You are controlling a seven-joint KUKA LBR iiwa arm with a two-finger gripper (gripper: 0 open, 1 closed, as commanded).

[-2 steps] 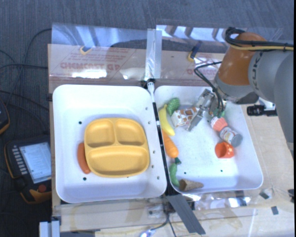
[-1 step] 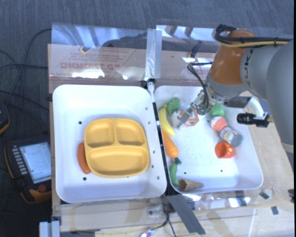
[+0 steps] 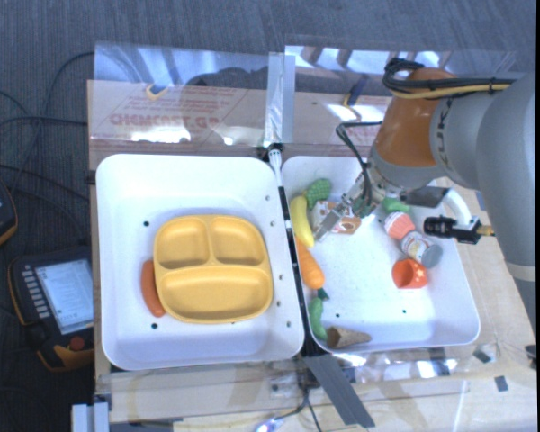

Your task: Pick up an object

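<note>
Where the gripper hangs | banana just beside | grip: cannot tell

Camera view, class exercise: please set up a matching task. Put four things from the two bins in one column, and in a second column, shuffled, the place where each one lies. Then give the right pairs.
Things
1. yellow divided tray
2. banana
3. red cup
4. ice-cream cone

Places
A. near front edge of the right bin
B. right part of the right bin, lying on its side
C. middle of the left bin
D. along the right bin's left wall, beside the divider

Pairs: 1-C, 2-D, 3-B, 4-A
</note>
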